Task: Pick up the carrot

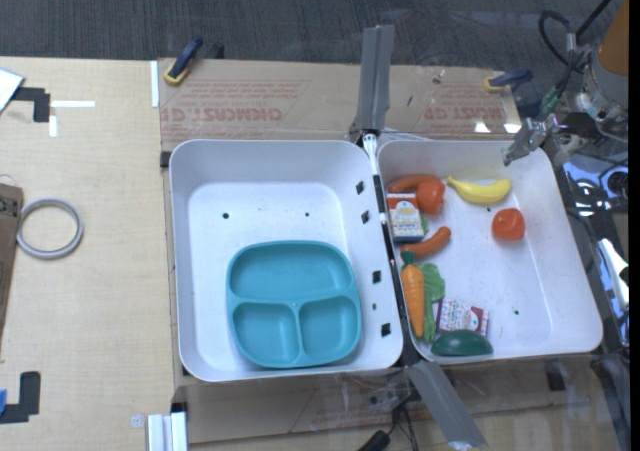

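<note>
The carrot (413, 299) is orange with a green leafy top (433, 285). It lies lengthwise near the left wall of the right bin (565, 269), toward the front. My gripper (524, 142) hangs over the far right corner of that bin, well away from the carrot and above a yellow banana (479, 189). Nothing is visibly held in it.
The right bin also holds a red tomato (508, 225), a red-orange pepper (421, 191), a sausage (429, 241), a small box (405, 219), a flat packet (461, 318) and a dark green item (462, 344). A teal divided plate (294, 303) lies in the left bin (200, 239).
</note>
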